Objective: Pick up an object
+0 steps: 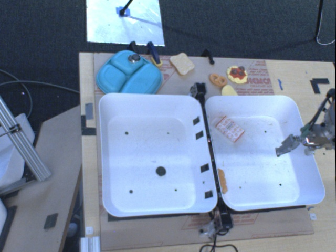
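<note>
Dark carpet surrounds a pale wooden bench [89, 67] that carries two shallow white bins side by side. Lying flat in the right bin [310, 193], toward its far-left part, is a small red-and-white printed packet [229, 128], the likeliest thing to pick. Its long axis runs on a diagonal, from the bin's upper left toward its lower right. A small orange piece [222, 180] lies against the same bin's left wall, nearer the front, with its length along that wall.

The gripper [285, 146] sits over the right side of this bin, well apart from the packet; whether it is open or closed I cannot tell, and nothing is visibly held.

To grasp well, I judge the arm should travel left across the bin, turn the wrist so it closes across the packet's short side, and descend squarely, since a flat packet gives little edge.

The left bin [113, 193] holds one dark round spot [160, 171].
</note>
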You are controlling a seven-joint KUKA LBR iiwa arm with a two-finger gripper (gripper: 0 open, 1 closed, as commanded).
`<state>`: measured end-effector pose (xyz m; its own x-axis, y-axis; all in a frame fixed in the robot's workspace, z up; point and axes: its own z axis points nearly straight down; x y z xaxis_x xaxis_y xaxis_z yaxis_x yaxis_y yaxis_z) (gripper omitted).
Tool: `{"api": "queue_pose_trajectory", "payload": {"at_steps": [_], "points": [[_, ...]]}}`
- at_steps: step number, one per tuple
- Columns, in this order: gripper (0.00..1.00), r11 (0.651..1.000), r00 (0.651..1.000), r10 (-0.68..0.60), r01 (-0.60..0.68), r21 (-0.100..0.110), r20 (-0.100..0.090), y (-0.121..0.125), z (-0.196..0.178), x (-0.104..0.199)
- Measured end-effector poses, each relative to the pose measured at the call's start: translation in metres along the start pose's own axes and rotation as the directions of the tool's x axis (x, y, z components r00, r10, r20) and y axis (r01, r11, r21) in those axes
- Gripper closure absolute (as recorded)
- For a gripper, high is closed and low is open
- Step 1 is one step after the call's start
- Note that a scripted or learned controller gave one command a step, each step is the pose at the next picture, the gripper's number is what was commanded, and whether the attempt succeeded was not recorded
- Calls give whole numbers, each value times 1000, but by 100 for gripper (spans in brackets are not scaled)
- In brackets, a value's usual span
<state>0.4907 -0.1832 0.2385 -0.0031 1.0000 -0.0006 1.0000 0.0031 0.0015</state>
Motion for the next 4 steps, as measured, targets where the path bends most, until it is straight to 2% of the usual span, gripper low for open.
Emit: {"api": "queue_pose_trajectory", "payload": {"at_steps": [1,2,3,4], "points": [[0,1000,1000,-8,8,8,-7,11,94,84],[100,1000,1000,0,0,-3,0,13,78,77],[100,1000,1000,-12,12,-7,-4,70,52,182],[100,1000,1000,-17,17,-4,-8,53,9,331]]}}
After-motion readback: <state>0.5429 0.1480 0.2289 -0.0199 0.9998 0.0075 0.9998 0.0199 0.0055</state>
